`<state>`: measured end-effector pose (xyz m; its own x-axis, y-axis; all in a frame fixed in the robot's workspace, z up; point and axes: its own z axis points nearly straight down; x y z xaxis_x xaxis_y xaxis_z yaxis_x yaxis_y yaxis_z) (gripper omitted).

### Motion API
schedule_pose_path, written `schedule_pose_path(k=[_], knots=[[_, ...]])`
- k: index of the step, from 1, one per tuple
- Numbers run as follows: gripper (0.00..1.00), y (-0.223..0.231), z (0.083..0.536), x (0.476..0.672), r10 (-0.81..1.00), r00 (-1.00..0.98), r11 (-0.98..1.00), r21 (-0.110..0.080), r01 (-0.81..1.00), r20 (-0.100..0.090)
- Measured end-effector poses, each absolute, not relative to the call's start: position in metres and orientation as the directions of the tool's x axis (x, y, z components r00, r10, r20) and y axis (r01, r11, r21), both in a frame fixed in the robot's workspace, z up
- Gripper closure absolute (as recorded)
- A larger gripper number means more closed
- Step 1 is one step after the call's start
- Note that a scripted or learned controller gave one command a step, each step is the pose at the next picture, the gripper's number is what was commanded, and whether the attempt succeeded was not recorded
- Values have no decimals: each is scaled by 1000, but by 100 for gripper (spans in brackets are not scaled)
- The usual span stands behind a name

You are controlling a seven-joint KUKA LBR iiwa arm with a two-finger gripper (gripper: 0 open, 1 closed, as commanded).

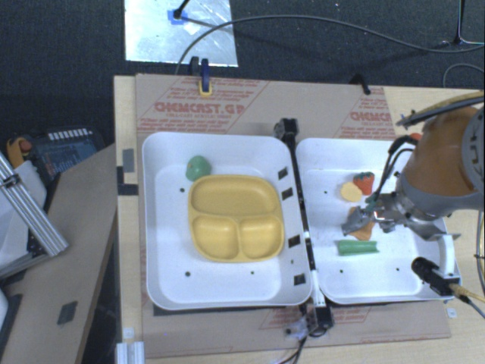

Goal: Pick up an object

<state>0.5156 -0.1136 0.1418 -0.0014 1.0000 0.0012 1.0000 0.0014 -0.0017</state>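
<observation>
Here, the camera view looks down on a desk (250, 97) bearing two shallow white bins side by side. The left bin (163, 226) holds a yellow three-compartment tray (235, 217) at its centre, with a small green rounded object (198, 167) touching the tray's rim at 11 o'clock. In the right bin (379, 283), a yellow disc (350, 192) and a red-orange piece with a green top (365, 181) lie together toward 12 o'clock, and a green stick-shaped object (357, 246) lies flat near the centre. An orange piece (364, 232) sits just beside the stick at its 12 o'clock. The grey arm with an orange band (447, 154) enters from 3 o'clock. Its end effector (361, 220) hangs low over the orange piece; whether it is open, closed or gripping anything cannot be told from this slant.
</observation>
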Motion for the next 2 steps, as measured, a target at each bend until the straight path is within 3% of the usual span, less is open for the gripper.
schedule_pose_path(k=[1,2], knots=[[0,-113,90,516,1000,0,0,-2,1000,1],[100,-114,103,517,1000,1,-1,2,1000,0]])
